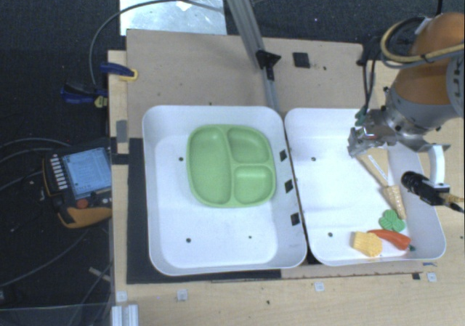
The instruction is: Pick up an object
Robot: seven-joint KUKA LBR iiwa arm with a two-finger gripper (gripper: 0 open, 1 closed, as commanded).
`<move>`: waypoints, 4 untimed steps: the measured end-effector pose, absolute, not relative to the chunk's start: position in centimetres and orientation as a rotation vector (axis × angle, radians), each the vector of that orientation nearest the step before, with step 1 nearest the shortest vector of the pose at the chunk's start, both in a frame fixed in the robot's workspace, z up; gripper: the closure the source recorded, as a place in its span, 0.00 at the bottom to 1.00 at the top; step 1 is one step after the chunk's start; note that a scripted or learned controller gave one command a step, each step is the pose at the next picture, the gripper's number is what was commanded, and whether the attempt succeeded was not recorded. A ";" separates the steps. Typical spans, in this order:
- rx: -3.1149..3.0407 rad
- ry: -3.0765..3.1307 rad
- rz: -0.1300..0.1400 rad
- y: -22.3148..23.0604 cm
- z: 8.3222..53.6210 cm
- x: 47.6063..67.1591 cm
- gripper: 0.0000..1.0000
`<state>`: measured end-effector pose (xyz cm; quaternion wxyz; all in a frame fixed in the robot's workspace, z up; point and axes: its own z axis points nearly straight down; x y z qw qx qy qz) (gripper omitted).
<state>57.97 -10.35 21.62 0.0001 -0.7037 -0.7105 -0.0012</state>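
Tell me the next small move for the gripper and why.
Probably shift the gripper toward the near right corner of the right bin, then descend. It sits over the bin's far side, while the toys, a yellow piece, a carrot and a cone, lie clustered nearer the front.

You're looking at two white bins, the left one (pixel 218 252) and the right one (pixel 327 194), both smooth moulded plastic with a soft sheen. The green divided plate (pixel 231 166) reads as matt plastic, lightly glossy on its ridges. Under them, the bench (pixel 196 70) looks like flat, dull tan board. The arm (pixel 429 63) shows glossy orange and satin grey casing. Around it all, the floor (pixel 51 12) is dark, rough carpet.
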 end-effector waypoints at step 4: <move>-2.210 -2.232 -0.005 10.8 23.7 59.4 1.00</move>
